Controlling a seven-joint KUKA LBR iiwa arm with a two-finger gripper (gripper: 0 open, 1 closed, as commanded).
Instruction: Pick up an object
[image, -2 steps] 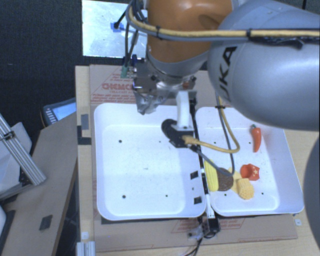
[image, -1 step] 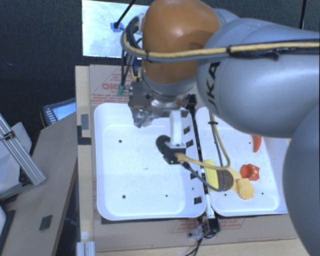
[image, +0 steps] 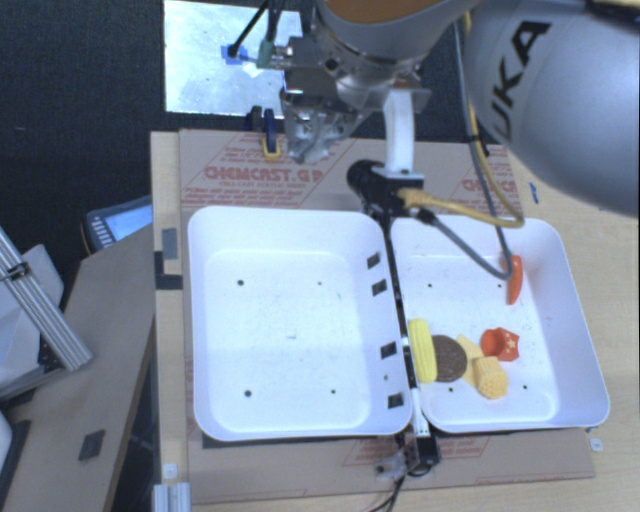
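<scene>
My gripper (image: 308, 138) hangs high over the cardboard behind the left bin (image: 215, 300), beyond its far rim. Nothing shows in it. The objects all lie in the right bin (image: 570, 300). A yellow corn cob (image: 421, 350) rests along the divider, and a brown round disc (image: 447, 358) touches it. Next to those sit a yellow-orange chunk (image: 489, 377) and a small red piece (image: 502, 343). An orange carrot-like stick (image: 514, 278) lies farther back, near the right wall.
A black fixture (image: 376, 185) with a yellow and grey cable (image: 470, 215) sits at the back of the divider, and the cable trails into the right bin. The grey arm (image: 540, 90) fills the top right. A blue-and-yellow clamp (image: 268, 130) stands left of the gripper.
</scene>
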